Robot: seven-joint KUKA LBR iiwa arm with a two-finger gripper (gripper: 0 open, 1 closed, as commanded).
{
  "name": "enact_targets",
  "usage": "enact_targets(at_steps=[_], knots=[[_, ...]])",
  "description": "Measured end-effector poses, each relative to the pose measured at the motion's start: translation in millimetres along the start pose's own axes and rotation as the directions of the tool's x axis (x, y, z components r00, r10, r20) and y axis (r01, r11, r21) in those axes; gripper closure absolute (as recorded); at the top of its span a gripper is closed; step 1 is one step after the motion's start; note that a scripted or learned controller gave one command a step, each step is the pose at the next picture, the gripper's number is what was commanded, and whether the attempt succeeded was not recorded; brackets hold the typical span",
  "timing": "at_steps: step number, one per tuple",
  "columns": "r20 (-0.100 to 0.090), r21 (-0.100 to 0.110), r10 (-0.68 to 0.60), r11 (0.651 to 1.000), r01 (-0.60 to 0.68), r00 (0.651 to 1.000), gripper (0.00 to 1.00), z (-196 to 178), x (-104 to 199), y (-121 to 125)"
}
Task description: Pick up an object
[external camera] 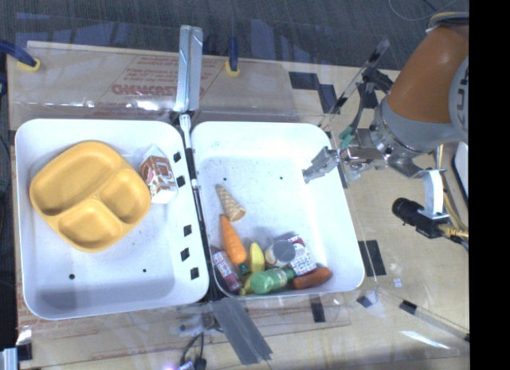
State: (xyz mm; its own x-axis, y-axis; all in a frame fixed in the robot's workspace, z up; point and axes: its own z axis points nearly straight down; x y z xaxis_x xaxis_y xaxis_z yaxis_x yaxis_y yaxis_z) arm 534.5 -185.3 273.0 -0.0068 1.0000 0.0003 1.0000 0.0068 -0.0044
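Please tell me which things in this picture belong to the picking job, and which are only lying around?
Belong to the job:
gripper
right bin
ice cream cone
carrot
banana
green bottle
sausage
small can

Just lying about:
left bin
yellow divided plate
small carton
blue clamps on the bench edge
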Motion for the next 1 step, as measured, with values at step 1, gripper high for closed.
enact_targets(at_steps=[1], knots=[[0.0, 0.002, -0.039, 0.999, 0.039, 0.999, 0.0, 83.0, 104.4, 34.4]])
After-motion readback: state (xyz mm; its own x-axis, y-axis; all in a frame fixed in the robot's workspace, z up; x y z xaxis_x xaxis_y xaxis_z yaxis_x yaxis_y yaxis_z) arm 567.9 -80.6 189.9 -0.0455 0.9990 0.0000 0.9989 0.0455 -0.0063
